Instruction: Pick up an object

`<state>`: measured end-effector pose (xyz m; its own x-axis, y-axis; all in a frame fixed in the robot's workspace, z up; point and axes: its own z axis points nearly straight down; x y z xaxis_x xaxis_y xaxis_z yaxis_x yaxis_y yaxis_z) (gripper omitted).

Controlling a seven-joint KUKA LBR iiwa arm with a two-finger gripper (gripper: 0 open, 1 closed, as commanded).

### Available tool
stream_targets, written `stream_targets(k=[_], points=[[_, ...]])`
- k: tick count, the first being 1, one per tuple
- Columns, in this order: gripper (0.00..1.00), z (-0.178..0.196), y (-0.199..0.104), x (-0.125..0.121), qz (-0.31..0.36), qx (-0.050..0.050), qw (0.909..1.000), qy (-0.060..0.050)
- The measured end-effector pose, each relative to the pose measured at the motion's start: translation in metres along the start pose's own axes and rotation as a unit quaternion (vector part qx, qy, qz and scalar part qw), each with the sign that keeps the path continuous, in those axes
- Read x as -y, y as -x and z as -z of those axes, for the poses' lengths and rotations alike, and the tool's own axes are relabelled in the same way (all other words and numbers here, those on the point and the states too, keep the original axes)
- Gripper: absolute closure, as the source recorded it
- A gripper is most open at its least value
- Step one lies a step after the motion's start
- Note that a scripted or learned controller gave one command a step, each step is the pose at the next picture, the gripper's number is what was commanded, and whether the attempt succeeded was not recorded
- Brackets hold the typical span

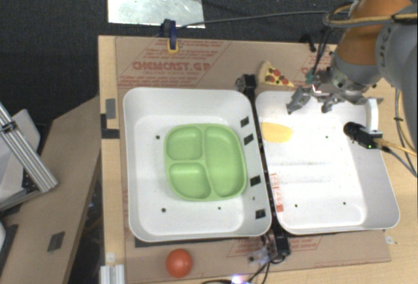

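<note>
Far left of the gripper, a green divided tray [204,162] lies in the left bin [140,145]. Below it, an orange ball [179,262] sits on the table [130,61]. Just below-left of the gripper, a yellow flat object [277,132] rests in the right bin [366,204]. A pizza-slice toy [275,75] lies up-left. The gripper [315,100] hangs open, holding nothing.
</note>
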<state>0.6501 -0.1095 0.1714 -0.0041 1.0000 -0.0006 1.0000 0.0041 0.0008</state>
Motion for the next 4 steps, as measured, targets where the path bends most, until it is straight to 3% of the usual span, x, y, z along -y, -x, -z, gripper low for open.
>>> stream_targets(k=[2,3,4], points=[[0.00,-0.088,-0.001,0.004,-0.001,0.000,1.0000,0.000],[1.00,-0.074,-0.001,0.002,-0.001,0.000,1.0000,0.003],[1.00,-0.026,-0.005,-0.008,0.001,0.000,1.0000,0.003]])
